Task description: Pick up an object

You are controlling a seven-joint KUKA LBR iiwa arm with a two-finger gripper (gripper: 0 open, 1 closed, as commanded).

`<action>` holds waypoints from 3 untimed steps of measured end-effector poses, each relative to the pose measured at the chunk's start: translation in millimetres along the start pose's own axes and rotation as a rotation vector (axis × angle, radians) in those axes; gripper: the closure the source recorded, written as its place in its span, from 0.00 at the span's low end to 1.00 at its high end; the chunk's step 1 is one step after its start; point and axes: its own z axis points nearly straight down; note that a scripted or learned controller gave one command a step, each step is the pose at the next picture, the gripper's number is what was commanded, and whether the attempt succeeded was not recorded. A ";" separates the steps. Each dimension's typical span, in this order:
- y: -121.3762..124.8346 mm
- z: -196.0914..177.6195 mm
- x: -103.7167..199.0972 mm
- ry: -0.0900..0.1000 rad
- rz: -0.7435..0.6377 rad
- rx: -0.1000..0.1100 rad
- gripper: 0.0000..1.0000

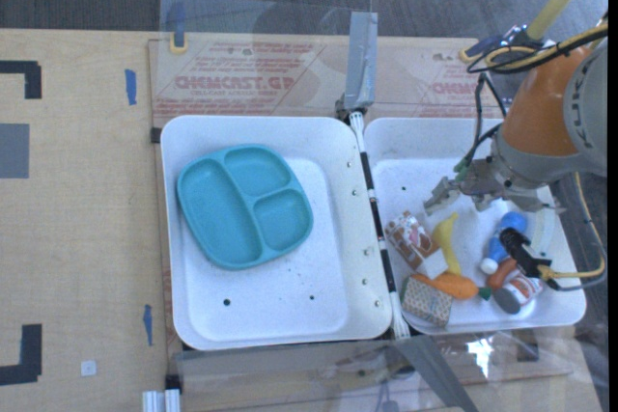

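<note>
On the wooden worktop (77, 236) two shallow white bins sit side by side. The left bin (193, 304) carries a teal divided plate (244, 205), lying flat toward its upper left part. The right bin (415, 145) holds a cluster of small things in its lower half: a brown-and-white packet (409, 238) near the dividing wall, a yellow banana-like piece (447, 244) just beside it, an orange carrot-shaped toy (452, 284) below that, and a speckled tan block (426, 302) at the bin's lower left corner. Further right lie a blue-and-white bottle (506, 241) and a dark-and-red item (517, 280). The grey arm with its orange band (541, 111) reaches in from the right, and its hand (454, 191) hangs above the bin's middle, just above the packet and the banana piece, fingers spread apart with nothing between them.
</note>
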 end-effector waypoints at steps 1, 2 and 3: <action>-38.4 9.9 22.4 0.000 -0.006 0.003 0.00; -37.1 -1.0 21.1 -0.001 -0.003 -0.002 1.00; 10.4 -86.7 96.0 0.001 -0.186 0.008 1.00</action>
